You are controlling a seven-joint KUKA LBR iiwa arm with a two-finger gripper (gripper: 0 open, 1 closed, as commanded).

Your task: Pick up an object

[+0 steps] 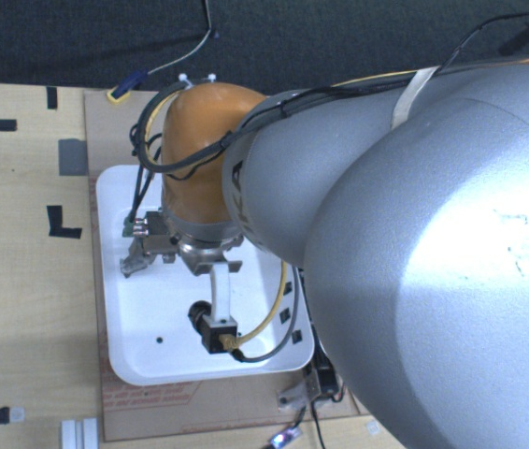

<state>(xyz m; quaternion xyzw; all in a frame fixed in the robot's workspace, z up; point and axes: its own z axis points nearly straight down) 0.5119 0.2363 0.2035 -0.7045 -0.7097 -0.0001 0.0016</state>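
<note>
So the big grey arm [433, 251] takes up pretty much the whole right half of the frame, and its orange band [199, 148] sits top center, right over the white bin [134, 307]. The end effector [143, 253] hangs low over the upper left part of that bin, close to the left wall. Honestly I can't tell from this angle whether it's apart or together, and nothing shows clamped in it. The only loose thing I can spot in the bin is a small dark speck [159, 340] on the white floor toward the lower left of center, well apart from the end effector and too tiny to say what it is. The bench [21, 297] is a pale tan, wood-looking surface. It has black tape marks [59, 224] in L shapes and short strips on the left side, plus a grey square [73, 155] nearer the upper left. The bin sits on a slightly darker cardboard sheet [143, 400] with reddish print along its lower edge. Behind the bench, the top of the frame is a dark backdrop [59, 17], looks like black fabric. A thin cable [126, 86] drops down in front of it and ends in a blue and yellow plug at the bench's far edge.
</note>
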